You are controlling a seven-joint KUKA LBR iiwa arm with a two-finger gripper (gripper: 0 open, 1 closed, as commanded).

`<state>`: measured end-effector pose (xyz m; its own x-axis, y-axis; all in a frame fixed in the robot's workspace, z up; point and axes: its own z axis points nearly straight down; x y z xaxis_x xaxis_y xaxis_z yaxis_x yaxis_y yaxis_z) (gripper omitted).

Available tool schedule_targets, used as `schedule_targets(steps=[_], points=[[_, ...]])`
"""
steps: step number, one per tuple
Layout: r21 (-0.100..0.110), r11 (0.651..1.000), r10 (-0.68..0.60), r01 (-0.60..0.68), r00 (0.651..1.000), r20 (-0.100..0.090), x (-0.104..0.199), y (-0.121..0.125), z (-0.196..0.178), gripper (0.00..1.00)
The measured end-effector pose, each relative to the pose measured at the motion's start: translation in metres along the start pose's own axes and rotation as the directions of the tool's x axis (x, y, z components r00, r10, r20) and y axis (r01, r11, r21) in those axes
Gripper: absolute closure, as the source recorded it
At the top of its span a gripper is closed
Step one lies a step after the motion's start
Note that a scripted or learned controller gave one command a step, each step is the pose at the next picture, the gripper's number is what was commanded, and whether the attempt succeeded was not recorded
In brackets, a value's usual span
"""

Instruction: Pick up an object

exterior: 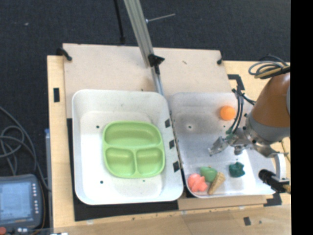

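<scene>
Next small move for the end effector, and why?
Probably drop toward the green toy. The end effector hovers over bare floor of the right bin with nothing between its fingers, and that toy lies apart from the others, so it looks like the easiest pick.

orange ball (227,112) | right bin (195,106) | far side | loose

Setting, as I see it from my remote station: a robotics lab test cell. Evidence: plain light-wood bench (122,62) on dark grey carpet (29,23); two shallow white plastic bins (83,106) set side by side; slanted aluminium profile mast (139,26) fixed at the bench's back; loose black cables (12,131) on the floor; grey handheld control pendant with screen (17,199) at lower left.
</scene>
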<state>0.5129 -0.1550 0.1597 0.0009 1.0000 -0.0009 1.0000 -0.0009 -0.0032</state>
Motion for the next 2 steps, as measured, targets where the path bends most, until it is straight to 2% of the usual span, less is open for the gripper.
schedule_targets(steps=[1, 2], points=[[0.001, 1.000, 0.000, 0.000, 1.000, -0.001, -0.001, -0.001, 0.053, 0.00], [-0.008, 1.000, 0.006, -0.006, 1.000, 0.000, -0.002, 0.002, 0.039, 1.00]])
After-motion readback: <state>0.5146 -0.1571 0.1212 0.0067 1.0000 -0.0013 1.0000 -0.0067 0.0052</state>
